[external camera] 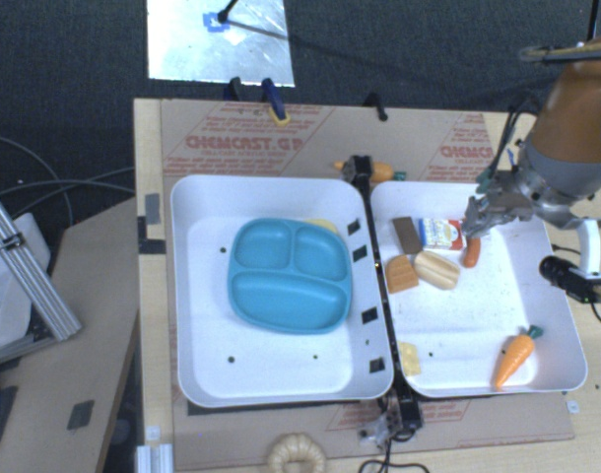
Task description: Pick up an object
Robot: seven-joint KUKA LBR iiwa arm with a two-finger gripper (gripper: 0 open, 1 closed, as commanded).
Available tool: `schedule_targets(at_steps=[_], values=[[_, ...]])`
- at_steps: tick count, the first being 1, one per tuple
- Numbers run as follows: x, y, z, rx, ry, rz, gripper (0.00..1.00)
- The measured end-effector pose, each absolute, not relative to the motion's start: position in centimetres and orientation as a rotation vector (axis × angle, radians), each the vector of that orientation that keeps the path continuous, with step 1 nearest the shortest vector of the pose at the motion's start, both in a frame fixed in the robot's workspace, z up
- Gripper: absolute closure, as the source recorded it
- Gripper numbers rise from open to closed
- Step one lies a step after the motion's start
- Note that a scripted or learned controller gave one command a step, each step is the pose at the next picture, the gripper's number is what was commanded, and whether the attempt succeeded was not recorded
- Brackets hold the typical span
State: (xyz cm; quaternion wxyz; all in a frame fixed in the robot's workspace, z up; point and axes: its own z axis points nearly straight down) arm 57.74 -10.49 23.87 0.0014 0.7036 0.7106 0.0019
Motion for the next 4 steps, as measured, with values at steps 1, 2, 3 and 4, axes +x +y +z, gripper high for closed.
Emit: schedule_targets(at_steps=[1,2,3,4], values=[[61.1,-6.3,23.9,2.209,2.231,0.006,1.0],[62.9,-1.7,24.0,2.21,2.23,0.006,1.0],[64.7,1.3,21.4,2.213,2.227,0.003,1.0],[64.5,0.9,23.6,2.213,2.226,0.004,1.0]])
